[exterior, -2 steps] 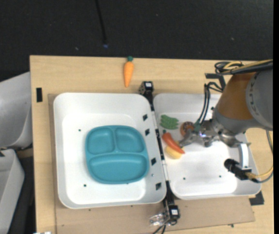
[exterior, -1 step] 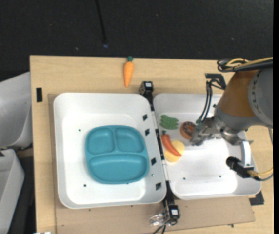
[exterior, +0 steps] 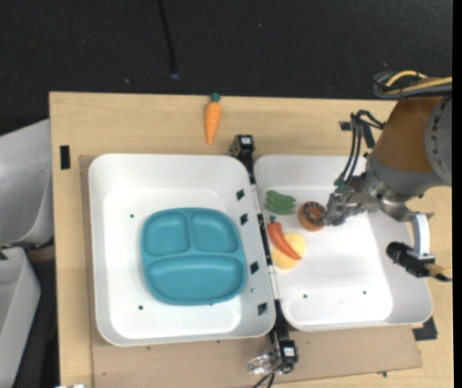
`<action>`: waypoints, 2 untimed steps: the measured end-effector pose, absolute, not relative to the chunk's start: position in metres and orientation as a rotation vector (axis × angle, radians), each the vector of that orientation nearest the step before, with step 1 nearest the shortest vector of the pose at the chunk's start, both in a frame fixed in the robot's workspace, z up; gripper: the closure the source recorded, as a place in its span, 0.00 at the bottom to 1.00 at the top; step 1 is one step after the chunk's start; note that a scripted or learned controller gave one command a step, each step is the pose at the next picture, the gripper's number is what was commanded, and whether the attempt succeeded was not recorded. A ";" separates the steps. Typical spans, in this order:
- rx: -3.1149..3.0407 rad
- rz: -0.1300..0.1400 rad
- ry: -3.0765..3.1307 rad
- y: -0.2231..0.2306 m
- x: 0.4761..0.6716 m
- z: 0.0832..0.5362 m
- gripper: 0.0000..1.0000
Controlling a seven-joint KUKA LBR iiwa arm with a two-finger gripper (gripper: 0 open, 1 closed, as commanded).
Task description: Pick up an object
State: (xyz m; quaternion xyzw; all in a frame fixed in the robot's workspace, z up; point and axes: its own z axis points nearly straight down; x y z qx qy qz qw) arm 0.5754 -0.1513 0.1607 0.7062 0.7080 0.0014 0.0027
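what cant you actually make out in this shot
- Gripper, camera view: small and dark against the wrist, so whether the fingers are open or shut cannot be told.
- Brown round object, camera view: too small and blurred to identify, and contact with the gripper beside it cannot be judged.
- Green item, camera view: too blurred to name.
- Arm, camera view: cut off by the right edge.

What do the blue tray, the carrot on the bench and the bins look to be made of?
The blue divided tray looks like moulded matte plastic: even colour, rounded compartments. The carrot is probably a plastic or rubber toy, judging by its flat, uniform orange and its green tip. The two white bins appear to be smooth, thin plastic with faint sheen and rounded corners.
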 end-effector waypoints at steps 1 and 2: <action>2.214 0.006 2.219 -0.153 0.586 0.221 1.00; 2.214 0.005 2.221 -0.154 0.594 0.267 1.00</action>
